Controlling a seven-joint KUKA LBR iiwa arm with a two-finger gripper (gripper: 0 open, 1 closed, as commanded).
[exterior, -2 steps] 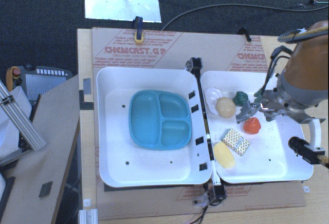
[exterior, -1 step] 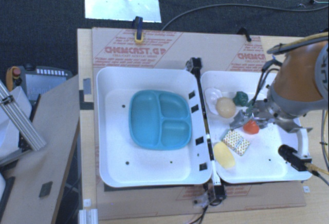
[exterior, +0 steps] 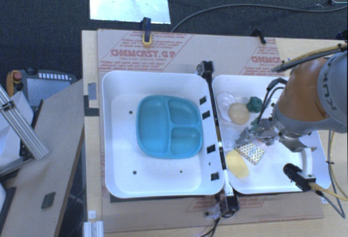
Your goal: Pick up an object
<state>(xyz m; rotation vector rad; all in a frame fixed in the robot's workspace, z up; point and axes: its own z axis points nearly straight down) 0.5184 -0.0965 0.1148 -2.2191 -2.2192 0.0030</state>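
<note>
A small flat packet (exterior: 251, 151), patterned in a fine white-and-tan check with a silvery edge, is seen lying tilted on the floor of the right bin (exterior: 272, 181), near its middle. The gripper (exterior: 254, 135) is positioned directly over the packet's upper edge; whether contact is made cannot be told, and its state, open or closed, cannot be told either.

Just below and left of the packet, a pale yellow lemon-like object (exterior: 236, 164) is noted against the bin's left wall. Above the packet, a cream-coloured ball (exterior: 238, 113) is recorded, with a small dark green object (exterior: 254, 104) just beside it to the right.

The arm (exterior: 307, 97), grey with an orange band, is observed reaching in from the right across the right bin.

In the left bin (exterior: 117, 176), a blue divided plate (exterior: 169, 125) with three compartments is found lying flat near the centre. Both bins are set side by side on a board (exterior: 163, 51) bearing red printed lettering.
</note>
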